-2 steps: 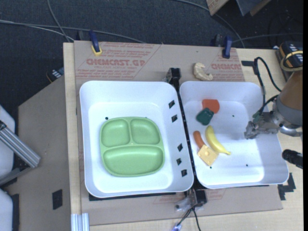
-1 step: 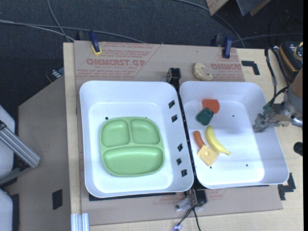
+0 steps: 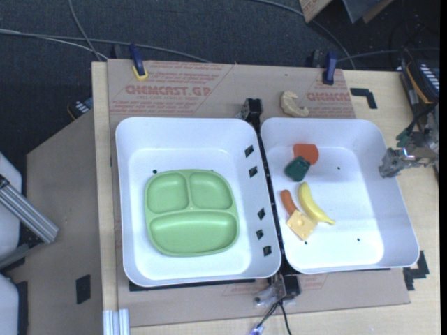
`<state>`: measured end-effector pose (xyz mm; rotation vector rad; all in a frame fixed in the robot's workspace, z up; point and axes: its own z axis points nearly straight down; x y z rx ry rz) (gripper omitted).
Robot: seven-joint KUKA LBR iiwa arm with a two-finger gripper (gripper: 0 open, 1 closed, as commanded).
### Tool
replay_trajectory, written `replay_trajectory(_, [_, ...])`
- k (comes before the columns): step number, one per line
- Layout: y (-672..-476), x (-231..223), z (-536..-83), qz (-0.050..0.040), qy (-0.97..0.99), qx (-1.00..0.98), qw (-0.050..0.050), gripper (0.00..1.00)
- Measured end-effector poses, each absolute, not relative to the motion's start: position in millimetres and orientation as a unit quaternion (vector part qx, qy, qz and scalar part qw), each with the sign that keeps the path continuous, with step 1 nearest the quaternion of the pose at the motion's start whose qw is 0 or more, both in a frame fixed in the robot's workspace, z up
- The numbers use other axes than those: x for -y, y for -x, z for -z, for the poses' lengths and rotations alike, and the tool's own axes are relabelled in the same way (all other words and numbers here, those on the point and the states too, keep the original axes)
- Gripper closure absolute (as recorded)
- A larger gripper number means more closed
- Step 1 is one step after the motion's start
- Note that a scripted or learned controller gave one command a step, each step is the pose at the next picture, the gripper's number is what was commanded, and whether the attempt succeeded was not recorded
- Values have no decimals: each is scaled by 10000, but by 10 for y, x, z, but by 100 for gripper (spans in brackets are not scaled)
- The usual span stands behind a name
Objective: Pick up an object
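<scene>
Dark carpet crossed by loose cables is seen around a pale wooden bench (image 3: pixel 70 187), on which two shallow white bins are set side by side. A green plastic divided plate (image 3: pixel 191 213) is laid flat in the left bin (image 3: pixel 129 187), probably as a place for sorted items. Small toy foods are gathered toward the inner side of the right bin (image 3: pixel 363 208): an orange-red block (image 3: pixel 306 152) touching a dark green piece (image 3: pixel 297 168), an orange carrot-like stick (image 3: pixel 288 201), a yellow plastic banana (image 3: pixel 312 204) and a yellow cheese-like wedge (image 3: pixel 302 225) just beside it. The metal two-finger gripper (image 3: pixel 392 162) is seen at that bin's right rim, well apart from these objects; whether it is spread or closed cannot be told, and nothing is seen held. The pick is judged not yet begun, with a reach across the bin required.
</scene>
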<state>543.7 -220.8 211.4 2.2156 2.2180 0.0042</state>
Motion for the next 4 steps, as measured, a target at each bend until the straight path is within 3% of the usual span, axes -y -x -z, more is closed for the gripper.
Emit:
replay_trajectory(1, [-5448, 2210, -2416, -10, -7065, -7077, 22, 100])
replay_trajectory(4, [-5849, 695, -2280, -13, -7049, -7093, 1, 100])
